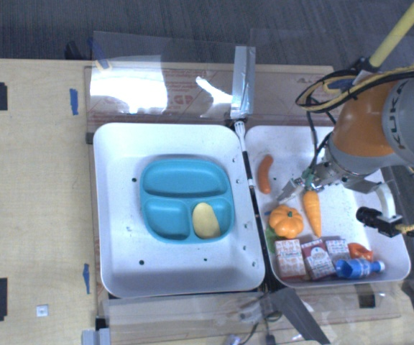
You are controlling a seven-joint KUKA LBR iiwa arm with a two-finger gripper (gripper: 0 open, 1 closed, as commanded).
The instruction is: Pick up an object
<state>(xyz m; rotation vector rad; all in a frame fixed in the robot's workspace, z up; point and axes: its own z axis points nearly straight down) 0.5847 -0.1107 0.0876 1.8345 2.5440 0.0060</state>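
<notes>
The arm (379, 128) is reached in from the right, low over the right bin (397, 264). The gripper (309, 182) is seen spread, its tips at the carrot (312, 210) top, nothing gripped.

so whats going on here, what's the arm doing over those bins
The arm has reached into the right bin, its gripper down at the top end of the carrot, beside the small pumpkin and the sausage. The view doesn't settle whether anything is grasped. In the left bin, a blue tray holds a yellow potato-like piece.
</notes>
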